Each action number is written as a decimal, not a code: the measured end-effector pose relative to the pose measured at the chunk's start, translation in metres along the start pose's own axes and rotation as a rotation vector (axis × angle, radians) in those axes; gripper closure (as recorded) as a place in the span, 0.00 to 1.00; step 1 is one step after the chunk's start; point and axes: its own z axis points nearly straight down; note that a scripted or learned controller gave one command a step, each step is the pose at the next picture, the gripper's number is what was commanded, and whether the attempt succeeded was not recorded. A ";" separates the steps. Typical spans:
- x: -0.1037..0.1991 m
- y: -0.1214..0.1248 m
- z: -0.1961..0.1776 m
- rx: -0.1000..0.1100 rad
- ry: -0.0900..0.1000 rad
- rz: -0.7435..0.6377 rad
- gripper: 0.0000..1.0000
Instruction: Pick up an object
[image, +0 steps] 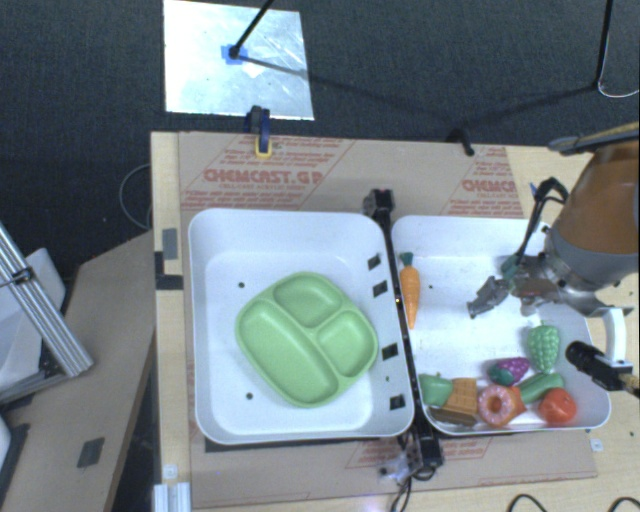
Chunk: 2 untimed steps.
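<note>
1. Toy foods, the candidates for picking, lie in the right bin (470, 255), most of them gathered along its near edge; none is between the fingers.
2. Desk (330, 165), a brown board printed in red letters, carries two shallow white bins side by side.
3. Left bin (215, 260) holds a light green divided plate (305, 340) with three compartments, lying flat near the bin's middle.
4. Arm (605, 215), grey with an orange band, reaches in from the right edge above the right bin.
5. Claw (487, 298) hangs over the bare middle of the right bin, its tips pointing left; it appears narrow, though the fingers are small and blurred, and nothing is seen between them.
6. Carrot (408, 287), orange with a green top, lies along the left wall of the right bin, well apart from the other foods.
7. Green bumpy piece (543, 345) stands just right of the claw, near the arm.
8. Near-edge cluster, left to right: a green piece (434, 387), a brown wedge (461, 400), a pink ring-shaped doughnut (497, 404), a purple piece (509, 370) and a red tomato (558, 405), most touching a neighbour.
</note>
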 end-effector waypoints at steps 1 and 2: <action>0.000 0.003 -0.006 -0.013 -0.002 -0.003 0.00; 0.000 0.010 0.037 -0.010 -0.002 0.000 0.00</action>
